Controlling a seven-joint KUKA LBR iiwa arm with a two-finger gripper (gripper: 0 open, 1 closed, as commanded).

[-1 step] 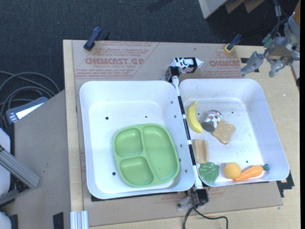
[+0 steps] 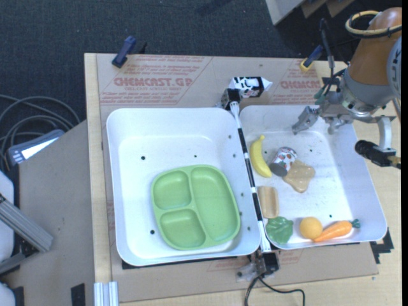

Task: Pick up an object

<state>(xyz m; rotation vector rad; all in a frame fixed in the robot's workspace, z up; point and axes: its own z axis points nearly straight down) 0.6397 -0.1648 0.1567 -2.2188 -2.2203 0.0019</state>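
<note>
While the end effector hangs spread and holding nothing over the far part of the right bin, the banana and neighbouring toy food lie nearer, crowded enough that a descending finger might strike two pieces and scatter them.

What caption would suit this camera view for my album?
Robot arm's pincer hovering over the right bin of toy food, a green tray in the left bin.

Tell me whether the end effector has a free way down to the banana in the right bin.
Probably yes. The end effector hangs over the right bin's far end, and the banana lies uncovered by the divider, with bare floor between them.
</note>
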